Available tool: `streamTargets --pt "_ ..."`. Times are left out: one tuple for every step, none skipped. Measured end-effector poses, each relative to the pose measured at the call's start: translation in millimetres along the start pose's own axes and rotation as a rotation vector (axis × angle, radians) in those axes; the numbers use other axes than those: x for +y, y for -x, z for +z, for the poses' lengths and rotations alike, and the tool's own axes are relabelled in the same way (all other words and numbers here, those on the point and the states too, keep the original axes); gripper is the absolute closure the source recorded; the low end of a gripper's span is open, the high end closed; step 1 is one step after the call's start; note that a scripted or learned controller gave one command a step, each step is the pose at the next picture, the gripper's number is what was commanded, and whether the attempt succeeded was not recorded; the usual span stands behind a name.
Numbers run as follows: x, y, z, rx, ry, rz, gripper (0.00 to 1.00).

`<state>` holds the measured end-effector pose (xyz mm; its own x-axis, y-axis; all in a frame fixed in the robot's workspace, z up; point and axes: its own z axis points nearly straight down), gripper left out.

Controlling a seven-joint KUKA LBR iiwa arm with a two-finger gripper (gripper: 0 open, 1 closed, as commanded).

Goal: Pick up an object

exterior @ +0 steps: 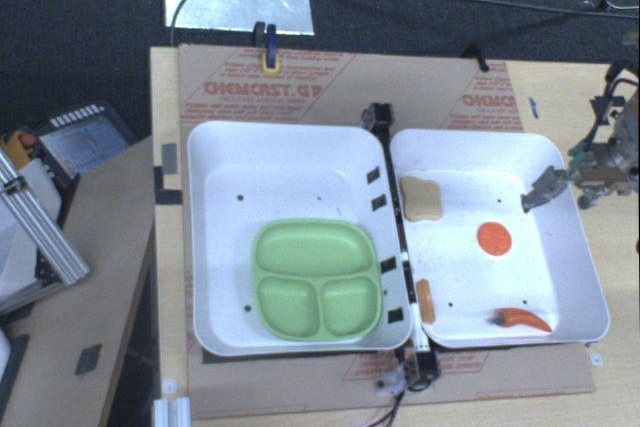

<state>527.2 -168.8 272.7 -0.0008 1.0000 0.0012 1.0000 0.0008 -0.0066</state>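
Observation:
The right bin (560, 245) holds a tan bread slice (421, 199) at its upper left and a round orange-red piece (494, 238) in the middle. An orange pepper with a green stem (522, 319) lies near the front wall. A small orange sausage (425, 300) lies along the left wall. My gripper (567, 192) hangs over the bin's right rim, up and to the right of the round piece. Its two dark fingers (545, 186) stand apart with nothing between them.
The left bin (230, 165) holds a green divided plate (315, 277) toward its front. A black clamp (380, 115) sits where the bins meet at the back. A yellow clip (270, 55) marks the board's far edge.

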Motion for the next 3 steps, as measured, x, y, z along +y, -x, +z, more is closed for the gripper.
streamTargets --pt "1.8 -0.3 -4.4 -0.002 0.009 -0.002 0.00" --pt "3.0 -7.5 55.9 0.000 0.003 -0.001 0.00" --pt "9.5 -11.5 100.4 0.000 0.005 0.000 0.00"
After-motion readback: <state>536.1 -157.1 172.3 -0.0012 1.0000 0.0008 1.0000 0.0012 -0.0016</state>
